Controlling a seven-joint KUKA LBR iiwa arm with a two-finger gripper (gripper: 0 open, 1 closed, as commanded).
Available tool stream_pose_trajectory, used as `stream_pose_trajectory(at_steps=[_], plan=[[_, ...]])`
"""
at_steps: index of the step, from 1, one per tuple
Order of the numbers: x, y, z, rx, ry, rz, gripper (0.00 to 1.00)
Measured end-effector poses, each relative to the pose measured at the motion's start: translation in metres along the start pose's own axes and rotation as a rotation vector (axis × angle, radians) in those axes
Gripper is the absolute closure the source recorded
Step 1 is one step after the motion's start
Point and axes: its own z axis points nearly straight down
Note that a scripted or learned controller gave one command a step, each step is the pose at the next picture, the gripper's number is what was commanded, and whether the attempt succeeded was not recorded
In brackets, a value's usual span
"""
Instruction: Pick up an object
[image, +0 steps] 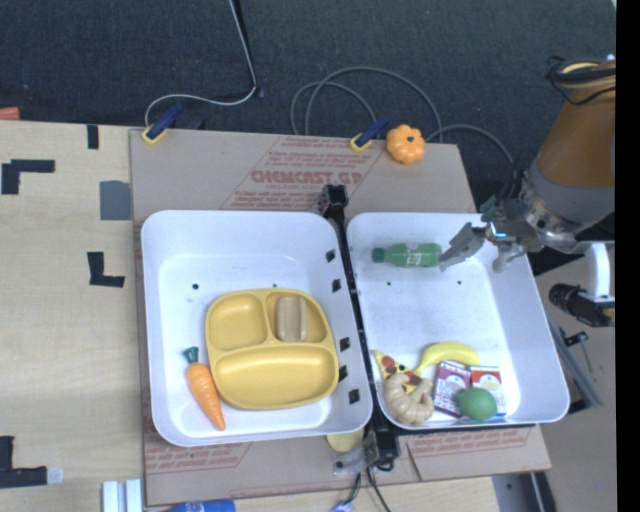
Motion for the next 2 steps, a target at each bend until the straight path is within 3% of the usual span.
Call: stream_pose_trajectory(at_steps=[1, 2], plan=[[-0.022, -0.089, 0.053, 0.010, 0.002, 0.007, 0.00], [0.003, -0.078, 0.144, -0.006, -0.006, 0.002, 0.00]])
